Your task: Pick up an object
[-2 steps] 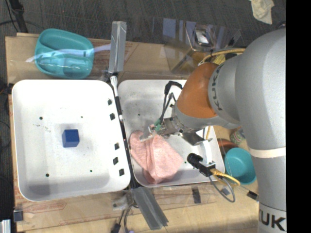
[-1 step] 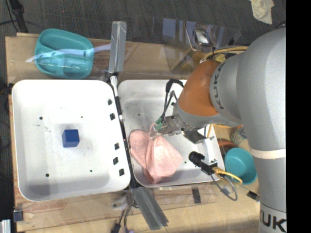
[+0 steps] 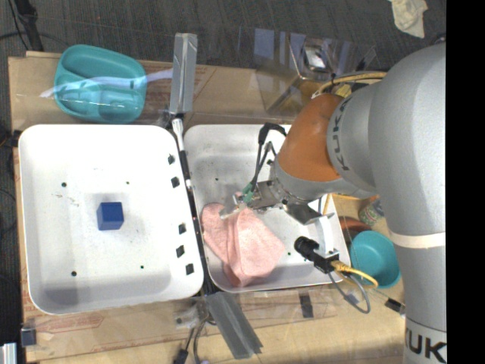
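1 pink cloth (image 3: 241,245) partly hides under tool (image 3: 254,198).

Fingertips of gripper (image 3: 248,198) too small and cluttered to read, open or shut unclear. Right bin's (image 3: 198,196) far right corner hidden behind arm (image 3: 364,139). Arm cut off at right edge.

Our arm reaches in from the right.
Our gripper (image 3: 254,197) hangs low inside the right-hand bin, wrist bent downward.
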### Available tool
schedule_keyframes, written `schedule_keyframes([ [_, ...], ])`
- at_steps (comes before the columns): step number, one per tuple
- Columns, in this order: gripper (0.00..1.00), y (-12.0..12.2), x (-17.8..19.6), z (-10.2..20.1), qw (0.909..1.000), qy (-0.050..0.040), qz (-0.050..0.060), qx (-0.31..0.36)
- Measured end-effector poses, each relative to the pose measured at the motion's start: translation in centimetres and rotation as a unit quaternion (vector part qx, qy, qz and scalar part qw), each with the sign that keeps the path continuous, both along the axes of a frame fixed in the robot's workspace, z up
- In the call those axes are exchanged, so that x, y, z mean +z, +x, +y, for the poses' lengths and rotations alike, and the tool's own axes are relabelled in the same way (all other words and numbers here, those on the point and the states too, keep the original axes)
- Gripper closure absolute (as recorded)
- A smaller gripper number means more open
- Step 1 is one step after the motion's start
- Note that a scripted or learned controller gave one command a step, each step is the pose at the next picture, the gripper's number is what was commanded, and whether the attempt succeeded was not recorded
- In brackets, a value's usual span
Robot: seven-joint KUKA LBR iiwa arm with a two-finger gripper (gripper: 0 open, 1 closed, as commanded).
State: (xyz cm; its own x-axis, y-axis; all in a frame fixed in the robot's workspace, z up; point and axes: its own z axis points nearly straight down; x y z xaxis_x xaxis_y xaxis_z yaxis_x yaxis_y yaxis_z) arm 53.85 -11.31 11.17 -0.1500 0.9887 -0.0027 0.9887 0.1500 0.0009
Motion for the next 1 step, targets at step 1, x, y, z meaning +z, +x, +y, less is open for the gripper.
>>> schedule_keyframes([
  [1,0.0,3.91,-1.98,-0.82,0.9991,0.0012,0.001,-0.042],
])
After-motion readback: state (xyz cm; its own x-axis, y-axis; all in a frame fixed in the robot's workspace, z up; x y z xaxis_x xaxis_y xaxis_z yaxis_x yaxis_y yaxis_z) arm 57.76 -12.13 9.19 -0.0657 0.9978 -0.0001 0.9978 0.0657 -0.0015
